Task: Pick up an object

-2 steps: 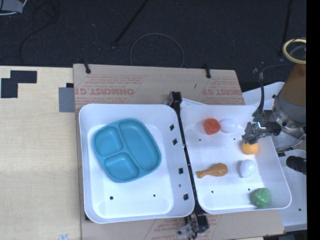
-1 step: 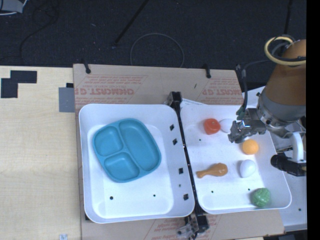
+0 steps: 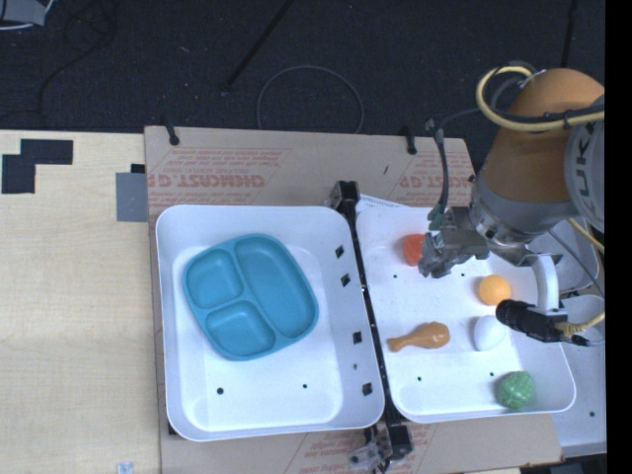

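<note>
Gripper [image 3: 434,261] low in right bin [image 3: 454,403], just beside red object [image 3: 412,249]; finger state cannot be told; nothing visibly held; pick judged not yet done.

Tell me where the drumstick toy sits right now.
The drumstick toy lies in the right bin, near its middle, left of the white egg and below the pincer.

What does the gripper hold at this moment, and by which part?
It cannot be told. The gripper is low beside the red object in the right bin, but no hold is visible.
</note>
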